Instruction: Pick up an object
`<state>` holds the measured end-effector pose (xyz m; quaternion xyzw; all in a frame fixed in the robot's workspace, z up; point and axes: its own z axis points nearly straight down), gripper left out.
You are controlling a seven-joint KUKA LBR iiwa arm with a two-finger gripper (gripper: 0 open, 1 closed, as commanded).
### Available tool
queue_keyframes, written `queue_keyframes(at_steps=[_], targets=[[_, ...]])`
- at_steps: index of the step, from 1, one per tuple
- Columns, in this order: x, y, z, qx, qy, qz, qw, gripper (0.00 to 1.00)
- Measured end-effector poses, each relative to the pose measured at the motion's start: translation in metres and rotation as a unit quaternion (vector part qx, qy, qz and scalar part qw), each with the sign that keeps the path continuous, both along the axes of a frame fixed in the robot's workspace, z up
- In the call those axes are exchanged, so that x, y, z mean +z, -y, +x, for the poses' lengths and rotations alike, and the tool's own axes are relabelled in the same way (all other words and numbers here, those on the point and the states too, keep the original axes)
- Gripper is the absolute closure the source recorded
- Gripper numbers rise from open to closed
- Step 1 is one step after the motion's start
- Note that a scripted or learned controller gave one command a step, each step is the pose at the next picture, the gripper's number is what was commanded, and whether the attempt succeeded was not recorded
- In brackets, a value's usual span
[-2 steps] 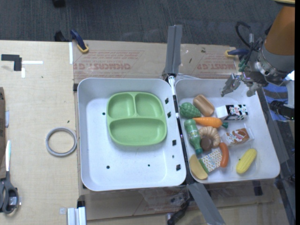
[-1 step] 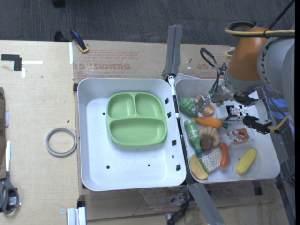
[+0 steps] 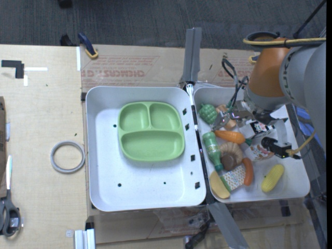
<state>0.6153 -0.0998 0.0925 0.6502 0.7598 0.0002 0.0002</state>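
Gripper (image 3: 226,117), finger spread indiscernible, low in right bin (image 3: 295,191); carrot (image 3: 230,136) just at its 5 o'clock, long axis 9-to-3.

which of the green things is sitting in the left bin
The green divided plate, alone in the left bin. The green bottle and the knobbly green toy both lie in the right bin.

Robot lab: bench (image 3: 41,118), bins (image 3: 98,154), tape roll (image 3: 67,156).
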Motion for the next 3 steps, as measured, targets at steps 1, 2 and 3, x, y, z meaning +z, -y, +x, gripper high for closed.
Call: queue_keyframes(at_steps=[1, 2, 3], targets=[[0.009, 0.002, -0.001, -0.003, -0.002, 0.0002, 1.0, 1.0], [0.1, -0.009, 0.044, 0.01, 0.0, -0.001, 0.9999, 1.0], [0.1, -0.009, 0.044, 0.01, 0.0, -0.0009, 1.0, 0.0]])
